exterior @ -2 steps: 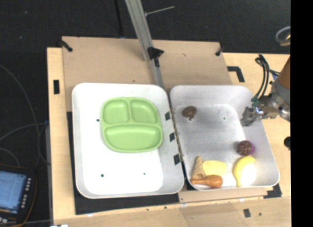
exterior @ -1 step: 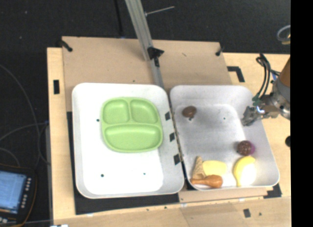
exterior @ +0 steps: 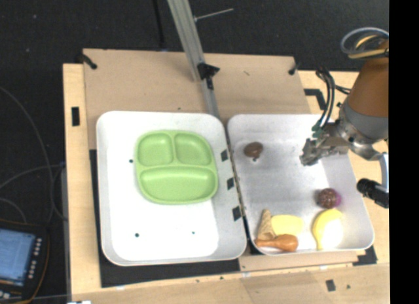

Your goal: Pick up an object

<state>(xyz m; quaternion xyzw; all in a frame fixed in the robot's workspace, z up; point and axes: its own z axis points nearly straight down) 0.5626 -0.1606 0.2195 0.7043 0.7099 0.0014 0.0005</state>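
**Arm poised over the right bin, nothing picked yet**

The bench (exterior: 183, 80) carries two shallow white bins side by side. The left bin (exterior: 118, 230) holds a green divided plate (exterior: 176, 166). The right bin (exterior: 288, 139) holds the candidate objects: a pale yellow block (exterior: 288, 224) and a yellow banana-like piece (exterior: 327, 226) at the near edge, a cone-shaped item (exterior: 265, 223) with an orange piece (exterior: 283, 243) just beside it, a dark purple berry-like ball (exterior: 328, 198) near the right wall, and a small brown object (exterior: 253, 150) apart from the rest, near the divider.

The arm (exterior: 370, 93) reaches in from the right, and its gripper (exterior: 314, 153) hangs over the bare upper-right part of the right bin. Whether the jaws are spread or pressed together cannot be told from this angle, and no object is seen between them.

The step in hand looks like the approach. The next move likely calls for settling on one target, perhaps the purple ball nearby, centring over it and descending.
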